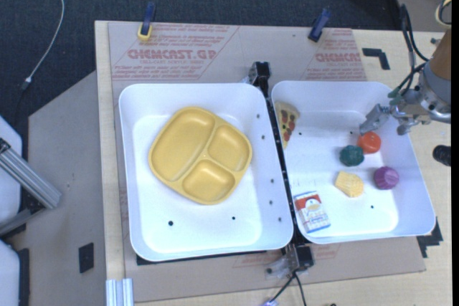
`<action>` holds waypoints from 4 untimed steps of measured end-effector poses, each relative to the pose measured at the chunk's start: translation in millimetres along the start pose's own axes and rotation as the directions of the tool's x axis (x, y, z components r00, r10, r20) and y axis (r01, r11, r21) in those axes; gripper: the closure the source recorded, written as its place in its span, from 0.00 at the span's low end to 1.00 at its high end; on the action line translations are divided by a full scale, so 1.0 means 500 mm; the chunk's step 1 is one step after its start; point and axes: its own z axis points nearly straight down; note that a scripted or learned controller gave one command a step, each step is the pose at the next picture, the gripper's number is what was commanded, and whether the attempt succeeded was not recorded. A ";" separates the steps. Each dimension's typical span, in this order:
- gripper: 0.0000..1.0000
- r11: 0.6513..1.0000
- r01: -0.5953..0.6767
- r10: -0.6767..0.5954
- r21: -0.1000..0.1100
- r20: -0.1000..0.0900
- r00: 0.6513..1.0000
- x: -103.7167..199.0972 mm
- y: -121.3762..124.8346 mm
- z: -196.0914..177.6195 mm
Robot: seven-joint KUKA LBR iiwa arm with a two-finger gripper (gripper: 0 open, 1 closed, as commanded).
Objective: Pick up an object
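The right bin [401, 222] holds several small items: an orange ball [370, 142], a dark green piece [351, 155], a yellow chunk [350, 184], a purple piece [386, 177], a red and white carton [312, 211] and a pizza slice [287, 122]. My gripper [389, 120] hangs over the bin's far right part, just above and behind the orange ball. Its fingers stand open with nothing between them.
The left bin [143, 226] carries a yellow divided plate [200, 154]. A black clamp [259, 72] sits between the bins at the back. Blue clips [319, 24] pin the cardboard sheet. The right bin's wall lies close under the arm.
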 end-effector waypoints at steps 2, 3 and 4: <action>1.00 1.000 0.000 0.000 -0.007 0.003 1.000 -0.002 -0.002 0.098; 1.00 1.000 0.002 -0.002 -0.011 0.004 1.000 0.017 0.009 -0.006; 1.00 1.000 0.001 -0.001 -0.012 0.005 1.000 0.017 0.011 -0.113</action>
